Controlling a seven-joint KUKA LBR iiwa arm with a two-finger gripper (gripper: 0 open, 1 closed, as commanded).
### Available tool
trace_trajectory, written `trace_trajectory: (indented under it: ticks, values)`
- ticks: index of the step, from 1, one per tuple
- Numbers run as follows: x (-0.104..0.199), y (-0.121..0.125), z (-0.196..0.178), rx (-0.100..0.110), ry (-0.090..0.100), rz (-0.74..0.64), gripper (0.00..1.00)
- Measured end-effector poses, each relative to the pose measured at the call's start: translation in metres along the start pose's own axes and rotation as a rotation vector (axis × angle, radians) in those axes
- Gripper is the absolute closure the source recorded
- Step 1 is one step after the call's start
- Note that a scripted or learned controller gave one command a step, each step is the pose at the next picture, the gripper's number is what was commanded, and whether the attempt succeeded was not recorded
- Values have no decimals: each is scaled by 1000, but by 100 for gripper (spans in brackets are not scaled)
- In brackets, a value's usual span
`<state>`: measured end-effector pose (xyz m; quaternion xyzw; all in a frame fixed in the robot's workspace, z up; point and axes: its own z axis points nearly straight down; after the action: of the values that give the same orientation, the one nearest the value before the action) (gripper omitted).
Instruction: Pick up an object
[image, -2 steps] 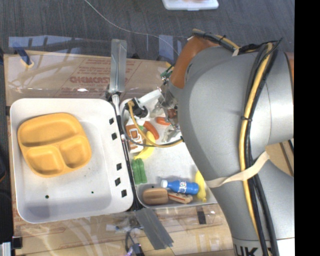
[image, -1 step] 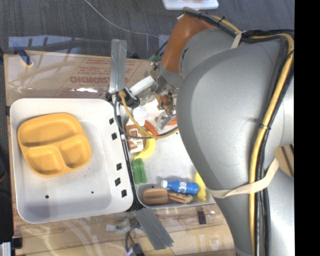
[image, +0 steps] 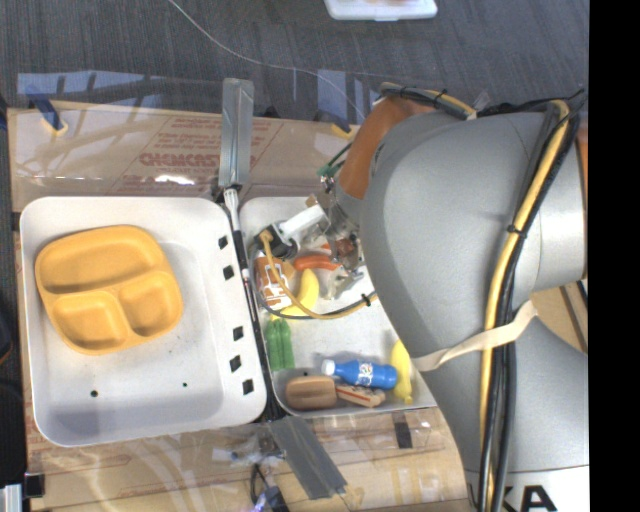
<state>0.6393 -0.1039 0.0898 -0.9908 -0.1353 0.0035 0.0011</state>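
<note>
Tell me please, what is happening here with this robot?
The grey arm reaches from the right into the right bin, its gripper low among the clutter near the bin's far end. A blue bottle, a green object and a brown brush-like block lie nearer the front. The left bin holds a yellow divided tray. Whether anything is grasped cannot be seen.

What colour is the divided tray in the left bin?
The divided tray is yellow-orange, seen clearly in the camera view.

The bench (image: 150, 150), its top covered with brown cardboard under clear plastic, carries two white bins side by side: left bin (image: 130, 400), right bin (image: 262, 212).
</note>
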Motion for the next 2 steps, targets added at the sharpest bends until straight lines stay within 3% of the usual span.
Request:
trace_trajectory:
  ticks: [1, 2]
  values:
    - [7, 6, -51, -2, 7, -84, 0]
    - [-10, -8, 1, 2, -2, 67, 0]
